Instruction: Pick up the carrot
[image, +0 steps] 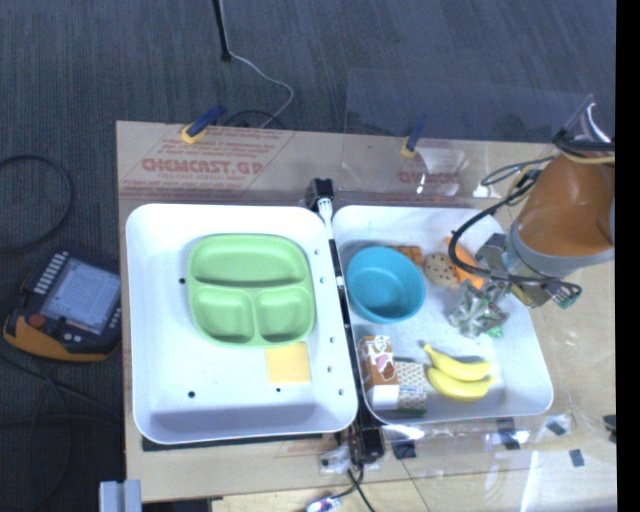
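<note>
Tool (478, 312) near right bin's far edge, carrot (467, 263) beside it

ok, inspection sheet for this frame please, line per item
surface: brown bench board bearing the left bin and the right bin, side by side.
job's things: carrot, an orange sliver in the right bin's far part, mostly hidden by the arm.
clutter: green divided plate and yellow square in the left bin; blue bowl, bananas, snack box and cookie in the right.
grippers: pincer low over the right bin, near the carrot; grip state unclear.
cables: black loop at the wrist; floor cables at left.
surroundings: grey carpet, handheld pendant on the floor left.
</note>
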